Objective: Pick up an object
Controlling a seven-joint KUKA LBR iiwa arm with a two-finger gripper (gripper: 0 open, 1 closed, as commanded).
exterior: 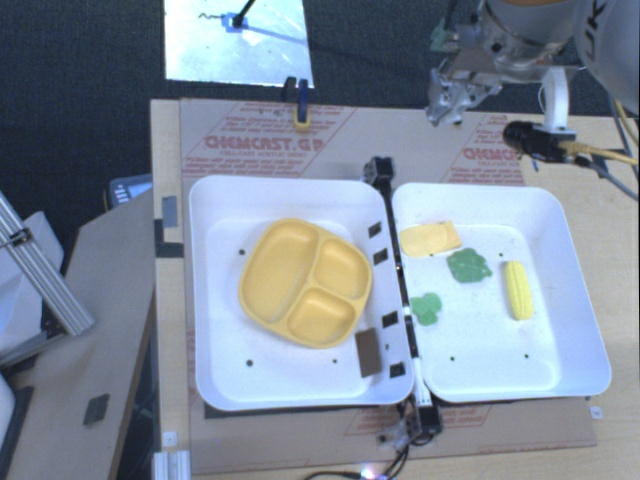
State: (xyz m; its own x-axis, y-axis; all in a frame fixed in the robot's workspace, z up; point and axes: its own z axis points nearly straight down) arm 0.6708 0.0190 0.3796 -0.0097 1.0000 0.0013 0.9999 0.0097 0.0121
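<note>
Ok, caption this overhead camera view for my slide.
Gripper above the bench; yellow plate left bin, corn right bin.

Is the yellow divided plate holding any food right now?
Empty. The plate lies flat in the left bin and all three compartments show bare yellow; the food pieces lie in the right bin.

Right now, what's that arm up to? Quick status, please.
Tool up above the bench, beyond the right bin, carrying nothing. Corn, cheese slice and two green pieces lie in that bin untouched. Nothing blocking them.
</note>
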